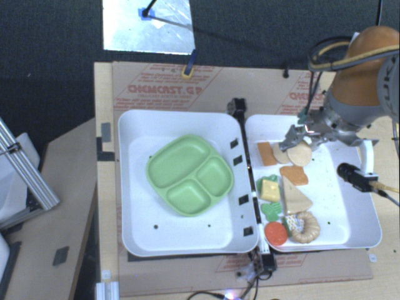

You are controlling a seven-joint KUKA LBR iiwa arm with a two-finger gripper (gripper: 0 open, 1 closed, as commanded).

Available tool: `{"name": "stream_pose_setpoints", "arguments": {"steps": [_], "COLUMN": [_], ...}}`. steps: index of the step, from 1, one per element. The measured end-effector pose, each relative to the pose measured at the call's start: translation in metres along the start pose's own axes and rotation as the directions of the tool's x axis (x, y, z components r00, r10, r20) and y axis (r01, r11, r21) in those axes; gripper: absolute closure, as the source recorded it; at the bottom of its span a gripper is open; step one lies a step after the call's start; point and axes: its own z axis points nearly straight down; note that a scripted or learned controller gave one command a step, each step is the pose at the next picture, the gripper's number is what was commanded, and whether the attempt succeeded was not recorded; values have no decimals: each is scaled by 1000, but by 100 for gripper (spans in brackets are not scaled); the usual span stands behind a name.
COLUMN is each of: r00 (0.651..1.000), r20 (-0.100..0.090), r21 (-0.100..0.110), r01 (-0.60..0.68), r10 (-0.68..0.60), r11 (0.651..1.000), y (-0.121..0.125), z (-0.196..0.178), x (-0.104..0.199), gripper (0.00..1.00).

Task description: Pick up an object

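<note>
The right bin (356, 214) holds several toy foods: an orange cracker (267, 153), a pale round piece (300, 155), an orange slab (295, 175), a yellow cheese block (270, 189), a tan wedge (296, 199), a green leafy piece (272, 210), a red tomato (276, 233) and a sprinkled doughnut (304, 227). My gripper (295, 136) reaches in from the right and hangs low over the bin's back part, just above the pale round piece and beside the cracker.
The left bin (134, 136) carries a green divided plate (189, 175). Black clips (243, 161) run along the wall between the bins. A black cylinder on a bracket (354, 176) sticks out over the right bin's right side. A foil sheet (148, 17) lies beyond the bench.
</note>
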Motion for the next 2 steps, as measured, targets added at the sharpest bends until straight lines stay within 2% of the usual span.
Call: {"name": "stream_pose_setpoints", "arguments": {"steps": [1,2], "r00": [1000,1000], "r20": [0,-1], "r21": [0,-1], "r01": [-2,-3], "r10": [2,3], "r11": [1000,1000], "y": [-18,-28], "z": [2,-12], "x": [11,15], "gripper": [100,100]}}
